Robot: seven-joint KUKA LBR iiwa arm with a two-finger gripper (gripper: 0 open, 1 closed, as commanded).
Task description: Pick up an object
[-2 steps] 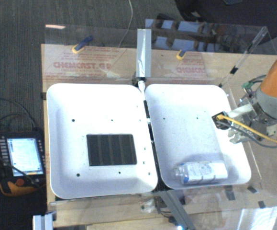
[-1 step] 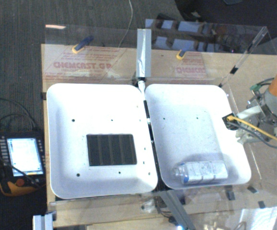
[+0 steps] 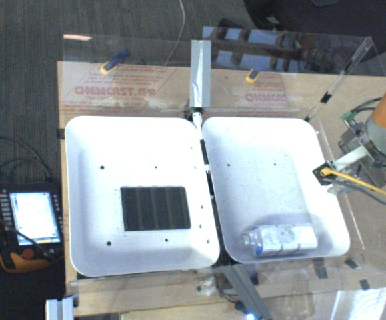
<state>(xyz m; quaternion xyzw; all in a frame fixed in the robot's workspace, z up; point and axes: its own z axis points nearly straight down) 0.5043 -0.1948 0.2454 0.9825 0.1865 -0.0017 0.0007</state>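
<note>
A dark, ribbed rectangular pad [image 3: 155, 208] lies flat in the left bin [image 3: 86, 145], slightly front of its middle. A clear plastic bottle with a blue-and-white label [image 3: 281, 239] lies on its side in the front part of the right bin [image 3: 259, 145], close to the front wall. My gripper [image 3: 361, 149] hangs at the right edge of the view, just outside the right bin's right rim and well apart from both objects. Nothing shows in its grasp.
A metal post [image 3: 200, 75] stands behind the seam between the two bins. A clear plastic screen [image 3: 279, 52] runs along the back of the bench. A handheld screen unit [image 3: 31, 219] sits on the floor to the left.
</note>
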